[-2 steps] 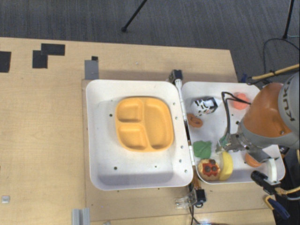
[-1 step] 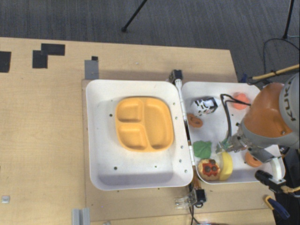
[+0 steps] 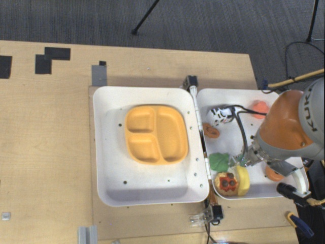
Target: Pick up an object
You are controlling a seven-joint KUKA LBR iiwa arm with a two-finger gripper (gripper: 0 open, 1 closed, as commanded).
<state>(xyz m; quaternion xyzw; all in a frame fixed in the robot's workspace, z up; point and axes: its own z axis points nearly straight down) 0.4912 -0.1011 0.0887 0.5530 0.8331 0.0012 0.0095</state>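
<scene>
1. The bench (image 3: 51, 151) bears two white bins side by side: the left bin (image 3: 109, 187) and the right bin (image 3: 264, 191).
2. A yellow divided tray (image 3: 155, 134) lies in the middle of the left bin, with three compartments.
3. The arm (image 3: 289, 123) reaches over the right bin from the right edge; its orange band hangs above that bin's right half.
4. The gripper (image 3: 242, 160) sits low over the right bin's near half, just beside a green piece (image 3: 219, 161) (how far its jaws stand apart cannot be told, nor whether anything is between them).
5. At the right bin's near-left corner lie a yellow object (image 3: 244, 180) and a small bowl (image 3: 226, 183) with red and dark bits.
6. A black-and-white toy (image 3: 219, 115) lies near the far-left corner, a brown piece (image 3: 211, 131) against the left wall.
7. An orange-pink piece (image 3: 260, 106) lies at the far edge; another orange piece (image 3: 274, 174) shows under the arm.
</scene>
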